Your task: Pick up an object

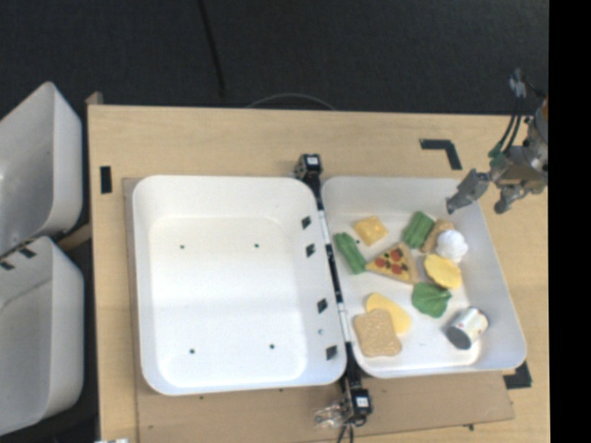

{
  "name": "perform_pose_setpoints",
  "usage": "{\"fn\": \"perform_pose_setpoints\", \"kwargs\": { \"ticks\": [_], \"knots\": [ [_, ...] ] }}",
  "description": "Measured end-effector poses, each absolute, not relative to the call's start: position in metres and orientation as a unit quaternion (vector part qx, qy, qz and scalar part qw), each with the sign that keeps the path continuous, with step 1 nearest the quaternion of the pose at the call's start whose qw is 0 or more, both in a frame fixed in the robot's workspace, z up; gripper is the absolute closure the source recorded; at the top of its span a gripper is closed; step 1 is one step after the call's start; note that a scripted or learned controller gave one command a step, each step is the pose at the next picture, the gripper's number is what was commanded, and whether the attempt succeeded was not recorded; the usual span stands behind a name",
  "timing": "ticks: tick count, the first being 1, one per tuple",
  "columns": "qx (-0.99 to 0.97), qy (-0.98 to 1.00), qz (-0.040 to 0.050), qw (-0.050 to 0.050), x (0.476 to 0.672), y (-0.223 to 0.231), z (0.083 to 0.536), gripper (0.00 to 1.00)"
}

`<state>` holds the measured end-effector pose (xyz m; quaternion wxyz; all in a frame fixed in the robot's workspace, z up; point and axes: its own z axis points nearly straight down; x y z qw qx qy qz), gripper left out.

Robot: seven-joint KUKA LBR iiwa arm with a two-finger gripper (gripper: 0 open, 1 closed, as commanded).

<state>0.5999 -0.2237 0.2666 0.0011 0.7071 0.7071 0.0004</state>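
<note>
Camera view: the pincer (487, 192) hangs spread open and empty above the far right corner of the shallow white plastic right-hand bin (497, 275). Nearest it within that bin lies a round white ball (451, 243). The approach step seems in hand; next it must descend over one piece.

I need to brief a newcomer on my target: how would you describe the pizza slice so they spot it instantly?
Look in the right bin, the one crowded with toy food. Near its middle lies the pizza slice, a flat triangle between a green piece and a yellow piece. It alone has red and green dots on top.
</note>
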Motion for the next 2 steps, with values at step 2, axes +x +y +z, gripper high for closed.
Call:
{"fn": "perform_pose_setpoints", "kwargs": {
  "ticks": [2],
  "knots": [
    [0.706, 0.709, -0.0036, -0.002, 0.665, -0.158, 0.103, 0.00]
  ]
}}
